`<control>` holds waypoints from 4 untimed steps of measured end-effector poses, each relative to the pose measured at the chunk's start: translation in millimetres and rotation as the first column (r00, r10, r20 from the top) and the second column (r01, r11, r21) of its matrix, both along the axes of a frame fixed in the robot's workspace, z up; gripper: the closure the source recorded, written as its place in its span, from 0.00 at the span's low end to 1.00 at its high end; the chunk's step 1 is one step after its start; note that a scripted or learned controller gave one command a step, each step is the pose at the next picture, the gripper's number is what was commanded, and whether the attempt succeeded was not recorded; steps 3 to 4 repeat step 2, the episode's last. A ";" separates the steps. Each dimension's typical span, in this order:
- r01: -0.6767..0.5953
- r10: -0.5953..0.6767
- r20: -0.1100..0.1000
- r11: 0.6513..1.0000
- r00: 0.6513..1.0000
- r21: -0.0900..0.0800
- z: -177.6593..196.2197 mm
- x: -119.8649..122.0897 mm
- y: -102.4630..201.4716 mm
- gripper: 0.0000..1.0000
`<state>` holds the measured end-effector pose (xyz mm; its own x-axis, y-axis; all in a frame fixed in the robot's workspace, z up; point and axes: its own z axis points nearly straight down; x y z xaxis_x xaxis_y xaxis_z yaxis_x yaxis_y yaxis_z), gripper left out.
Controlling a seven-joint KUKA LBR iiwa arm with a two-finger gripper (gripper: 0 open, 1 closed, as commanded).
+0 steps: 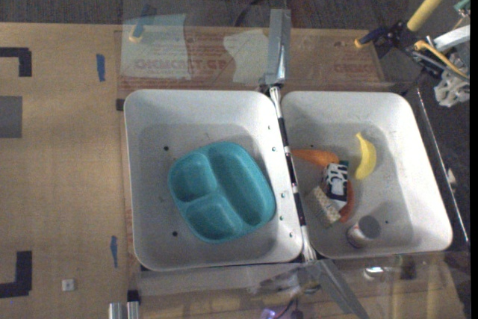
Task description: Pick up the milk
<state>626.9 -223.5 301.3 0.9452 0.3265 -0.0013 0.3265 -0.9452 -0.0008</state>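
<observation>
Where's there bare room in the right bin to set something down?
Free patches in the right white bin: its far half beyond the yellow banana, and the strip along its right wall. Crowded: the left side, where orange carrot, black-and-white milk carton and grey cup cluster.

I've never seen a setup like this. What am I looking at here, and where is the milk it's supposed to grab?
One camera fixed above a bench looks down at a slant on two shallow white bins. The left bin holds a teal divided plate. The right bin holds a banana, a carrot, a small black-and-white milk carton, a cracker-like piece and a small round grey thing. A robot arm normally reaches in from the right. The milk lies untouched.
</observation>
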 end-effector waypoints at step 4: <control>-0.015 0.015 0.001 1.000 1.000 -0.001 133.0 16.3 -0.2 1.00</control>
